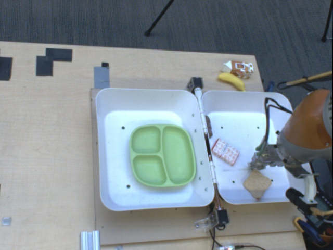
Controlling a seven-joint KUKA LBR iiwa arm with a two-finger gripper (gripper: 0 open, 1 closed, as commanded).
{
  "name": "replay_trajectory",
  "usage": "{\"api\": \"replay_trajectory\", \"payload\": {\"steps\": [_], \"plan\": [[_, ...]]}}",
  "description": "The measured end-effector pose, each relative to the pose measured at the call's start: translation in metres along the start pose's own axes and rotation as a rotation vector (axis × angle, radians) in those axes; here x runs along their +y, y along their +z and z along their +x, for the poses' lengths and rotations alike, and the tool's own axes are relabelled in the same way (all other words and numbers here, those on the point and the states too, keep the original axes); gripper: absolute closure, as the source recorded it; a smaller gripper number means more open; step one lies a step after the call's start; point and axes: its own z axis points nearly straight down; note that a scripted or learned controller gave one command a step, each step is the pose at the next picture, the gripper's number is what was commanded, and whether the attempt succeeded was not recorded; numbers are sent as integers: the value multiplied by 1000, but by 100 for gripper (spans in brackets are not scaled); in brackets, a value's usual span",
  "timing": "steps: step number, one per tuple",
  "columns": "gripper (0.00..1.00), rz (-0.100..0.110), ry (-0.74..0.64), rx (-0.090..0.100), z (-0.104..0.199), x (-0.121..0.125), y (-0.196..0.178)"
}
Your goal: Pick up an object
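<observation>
On the left, the wooden bench [47,139] carries a few dark tape patches and a small grey block near its back edge. The left bin [112,191] holds a pale green divided plate [162,155], lying flat and roughly centred, with three compartments and nothing in them.

Across the seam between the bins, the right bin [234,111] holds two loose things. A small flat packet with a pink-and-white pattern [225,151] lies near the bin's left wall, tilted. Just to its right and nearer the front sits a tan, blocky piece [257,185], sponge-like or cork-like in look; it probably weighs little, gives slightly under pressure and is not slippery, so pinching it across its shorter sides should serve. The packet looks thin and light, harder to get under, and is best taken by its edges.

The hand [258,162] hangs just above the tan piece, at its upper edge; whether it is apart or together I cannot tell, and nothing is visibly held. The tan piece seems the likelier target.

Behind the right bin, on the bench, lie a banana [231,80] and a small printed carton [240,66]. Beyond the bench is dark grey carpet [104,9], crossed by a thin black stand leg.
</observation>
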Motion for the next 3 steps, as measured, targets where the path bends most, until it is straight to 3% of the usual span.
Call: {"api": "replay_trajectory", "payload": {"steps": [1,2,3], "plan": [[0,1,0,0,0,0,0],[100,-3,0,0,0,2,-10],[0,-3,-1,1,0,2,-10]]}}
